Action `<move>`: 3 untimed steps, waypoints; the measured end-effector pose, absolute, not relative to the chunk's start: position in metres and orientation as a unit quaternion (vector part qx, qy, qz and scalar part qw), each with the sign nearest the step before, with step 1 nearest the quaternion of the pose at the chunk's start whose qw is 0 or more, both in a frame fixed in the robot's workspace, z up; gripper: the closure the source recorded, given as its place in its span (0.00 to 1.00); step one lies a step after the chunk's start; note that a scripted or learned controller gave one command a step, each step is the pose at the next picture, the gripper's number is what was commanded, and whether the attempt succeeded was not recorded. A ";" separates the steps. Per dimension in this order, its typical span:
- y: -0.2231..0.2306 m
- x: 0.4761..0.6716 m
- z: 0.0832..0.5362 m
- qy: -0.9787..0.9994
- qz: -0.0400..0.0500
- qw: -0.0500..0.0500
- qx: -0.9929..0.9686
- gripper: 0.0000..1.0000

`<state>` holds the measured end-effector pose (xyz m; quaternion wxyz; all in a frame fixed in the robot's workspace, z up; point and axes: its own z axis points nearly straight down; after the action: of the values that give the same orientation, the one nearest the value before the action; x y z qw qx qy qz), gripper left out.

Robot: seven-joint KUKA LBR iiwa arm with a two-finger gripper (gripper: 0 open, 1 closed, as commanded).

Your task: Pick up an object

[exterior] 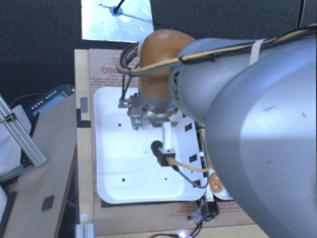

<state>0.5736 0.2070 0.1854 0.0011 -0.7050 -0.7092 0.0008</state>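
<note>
My gripper hangs low over the far part of the left white bin, under the orange band of the wrist. Nothing shows between its tips or beneath them; the bin floor around them is bare white with a few small dark dots. A small orange and brown object peeks out at the near left corner of the right bin. The grey arm hides the remainder of that bin.
Both bins rest on a cardboard sheet. A shiny foil sheet lies beyond the bench. At the left stand an aluminium rail and a dark keypad device. A cable bundle sits at the near edge.
</note>
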 end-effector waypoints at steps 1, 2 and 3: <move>0.236 0.559 0.157 -0.709 0.001 0.001 -0.705 1.00; 0.183 0.550 0.222 -0.706 -0.001 -0.001 -0.708 1.00; 0.215 0.532 0.373 -0.710 -0.008 -0.002 -0.704 1.00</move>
<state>0.5319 0.2155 0.3729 -0.0023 -0.7039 -0.7102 -0.0079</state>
